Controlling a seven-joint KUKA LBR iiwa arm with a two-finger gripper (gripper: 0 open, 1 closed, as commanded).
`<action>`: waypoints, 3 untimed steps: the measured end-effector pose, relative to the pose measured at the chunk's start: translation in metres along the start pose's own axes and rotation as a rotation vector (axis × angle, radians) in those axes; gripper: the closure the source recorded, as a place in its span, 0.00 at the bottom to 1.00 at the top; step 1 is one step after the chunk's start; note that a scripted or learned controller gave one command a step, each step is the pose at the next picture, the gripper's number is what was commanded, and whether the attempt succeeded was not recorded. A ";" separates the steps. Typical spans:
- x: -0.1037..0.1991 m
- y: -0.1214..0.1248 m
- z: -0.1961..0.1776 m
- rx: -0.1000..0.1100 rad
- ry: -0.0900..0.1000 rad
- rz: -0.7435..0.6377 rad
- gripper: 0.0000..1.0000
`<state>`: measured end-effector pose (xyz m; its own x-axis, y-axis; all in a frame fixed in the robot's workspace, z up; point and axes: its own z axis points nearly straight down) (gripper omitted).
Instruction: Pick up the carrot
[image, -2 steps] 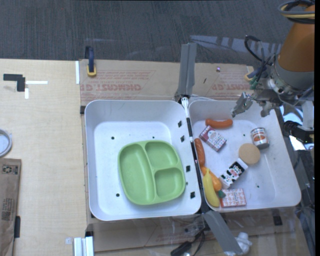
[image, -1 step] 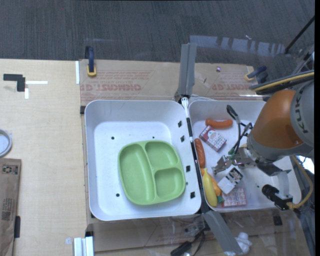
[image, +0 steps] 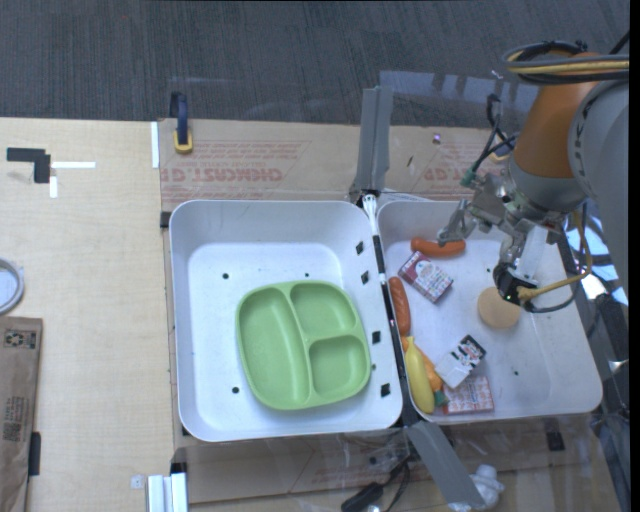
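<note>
Arm over the right bin, its gripper (image: 462, 224) at the carrot's right end.

The small orange carrot (image: 438, 247) lies flat near the upper left corner of the right-hand shallow white bin (image: 560, 400), right of centre in the frame. The grey arm with an orange band (image: 548, 130) reaches in from the upper right. How far the pincer is open, and whether it has hold of anything, cannot be told. Below the carrot sit a red-and-white carton (image: 425, 277), a reddish sausage (image: 400, 304) along the bin's left wall, a yellow banana (image: 417, 378) and a tan round piece (image: 499, 308). The left-hand white bin (image: 200, 250) holds a green three-compartment plastic tray (image: 303, 343).
</note>
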<state>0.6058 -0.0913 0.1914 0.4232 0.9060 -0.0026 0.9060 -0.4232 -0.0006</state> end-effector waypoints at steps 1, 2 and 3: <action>0.000 0.021 0.071 0.002 0.001 -0.320 0.00; -0.032 0.074 0.068 -0.003 0.000 -0.519 0.00; -0.032 0.075 0.058 -0.005 -0.001 -0.521 1.00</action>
<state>0.6597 -0.1521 0.1338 -0.0841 0.9965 -0.0046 0.9965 0.0841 0.0030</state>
